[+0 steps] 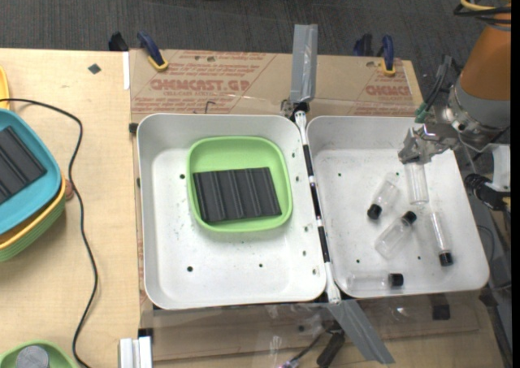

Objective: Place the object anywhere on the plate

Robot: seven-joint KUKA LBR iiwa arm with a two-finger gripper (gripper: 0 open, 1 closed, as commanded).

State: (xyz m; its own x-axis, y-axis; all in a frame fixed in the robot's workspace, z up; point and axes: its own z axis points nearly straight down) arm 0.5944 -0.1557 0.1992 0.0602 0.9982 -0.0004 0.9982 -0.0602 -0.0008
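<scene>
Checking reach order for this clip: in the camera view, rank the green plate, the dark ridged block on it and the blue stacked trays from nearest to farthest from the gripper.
From the gripper over the right bin:
1. Green plate, left bin; its right rim comes first.
2. Dark ridged block, lying on that plate.
3. Blue stacked trays, far left edge of the bench.

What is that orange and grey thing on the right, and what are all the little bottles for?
That is a robot arm. A camera above the bench looks down on it at a slant, and the arm reaches in from the right. At its tip is a gripper, the part that picks things up. It hangs over the right white bin, close to one of the small clear bottles lying there with dark caps. I cannot tell if it holds one. The left white bin has a green plate with a dark ribbed mat on it. The robot's job is to put a bottle on that plate.
</scene>
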